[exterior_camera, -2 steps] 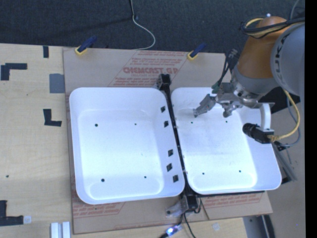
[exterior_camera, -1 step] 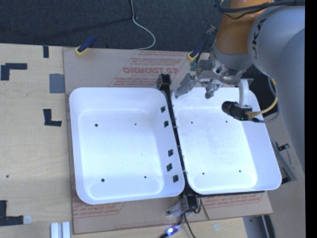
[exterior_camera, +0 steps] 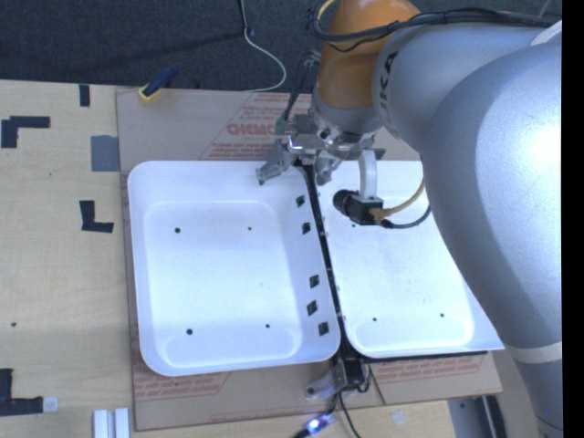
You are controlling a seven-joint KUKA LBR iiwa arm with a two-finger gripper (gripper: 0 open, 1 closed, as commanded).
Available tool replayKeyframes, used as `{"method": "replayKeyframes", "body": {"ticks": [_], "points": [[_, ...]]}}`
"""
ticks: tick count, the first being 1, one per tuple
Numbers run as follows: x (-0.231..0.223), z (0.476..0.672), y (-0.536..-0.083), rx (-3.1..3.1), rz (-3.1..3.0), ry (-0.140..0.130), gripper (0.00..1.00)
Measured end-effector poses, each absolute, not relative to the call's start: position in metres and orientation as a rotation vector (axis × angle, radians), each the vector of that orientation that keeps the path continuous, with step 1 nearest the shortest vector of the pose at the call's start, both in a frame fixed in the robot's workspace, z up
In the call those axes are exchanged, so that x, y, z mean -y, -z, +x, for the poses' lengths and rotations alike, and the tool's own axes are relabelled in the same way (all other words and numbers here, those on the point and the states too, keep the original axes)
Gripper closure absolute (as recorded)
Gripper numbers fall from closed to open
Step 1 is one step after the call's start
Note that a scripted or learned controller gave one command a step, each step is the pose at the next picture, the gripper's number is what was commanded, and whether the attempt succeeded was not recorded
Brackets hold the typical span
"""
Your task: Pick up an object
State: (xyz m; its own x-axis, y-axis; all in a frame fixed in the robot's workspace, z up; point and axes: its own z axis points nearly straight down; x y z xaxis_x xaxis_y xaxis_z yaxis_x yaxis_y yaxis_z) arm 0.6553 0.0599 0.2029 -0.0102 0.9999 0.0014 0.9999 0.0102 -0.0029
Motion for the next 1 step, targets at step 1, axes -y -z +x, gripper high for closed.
{"method": "replayKeyframes", "body": {"ticks": [1], "points": [[-0.158,0.6681,-0.2335,2.233,-2.208,0.006,0.0]]}}
